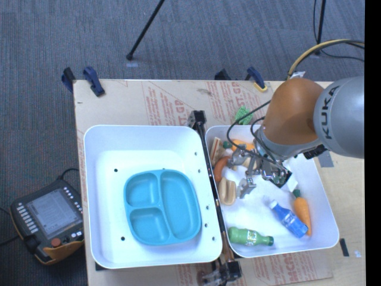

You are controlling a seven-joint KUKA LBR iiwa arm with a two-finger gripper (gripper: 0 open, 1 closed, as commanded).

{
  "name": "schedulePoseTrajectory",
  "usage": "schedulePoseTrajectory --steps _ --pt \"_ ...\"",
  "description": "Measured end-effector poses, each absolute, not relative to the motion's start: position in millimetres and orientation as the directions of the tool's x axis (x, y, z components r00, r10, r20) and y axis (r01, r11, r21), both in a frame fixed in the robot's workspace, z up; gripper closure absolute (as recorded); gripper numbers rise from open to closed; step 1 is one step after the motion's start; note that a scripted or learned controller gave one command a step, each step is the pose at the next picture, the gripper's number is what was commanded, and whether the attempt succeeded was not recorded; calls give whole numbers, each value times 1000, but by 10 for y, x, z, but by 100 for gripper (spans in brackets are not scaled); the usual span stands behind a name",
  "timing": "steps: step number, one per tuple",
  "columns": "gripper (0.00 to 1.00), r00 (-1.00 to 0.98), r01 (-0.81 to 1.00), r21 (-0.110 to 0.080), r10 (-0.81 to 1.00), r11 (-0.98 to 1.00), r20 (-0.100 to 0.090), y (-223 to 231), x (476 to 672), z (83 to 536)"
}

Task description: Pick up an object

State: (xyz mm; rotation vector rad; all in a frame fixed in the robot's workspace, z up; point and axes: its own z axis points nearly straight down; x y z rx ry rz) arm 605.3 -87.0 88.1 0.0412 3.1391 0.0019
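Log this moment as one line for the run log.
phase: reach | gripper: over right bin, above hot dog | holding: nothing seen | left bin: blue tray

a robotics lab: grey carpet, a clamped board bench (178, 97), a tripod leg (149, 22) and a teach pendant (47, 219) on the floor.

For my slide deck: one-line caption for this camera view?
KUKA arm's gripper hovers over toy food in the right bin; blue divided tray sits left.
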Motion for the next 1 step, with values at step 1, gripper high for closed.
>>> schedulePoseTrajectory --steps 1 --pt "0 -976 -218 1 -218 976 0 -1459 5556 881"
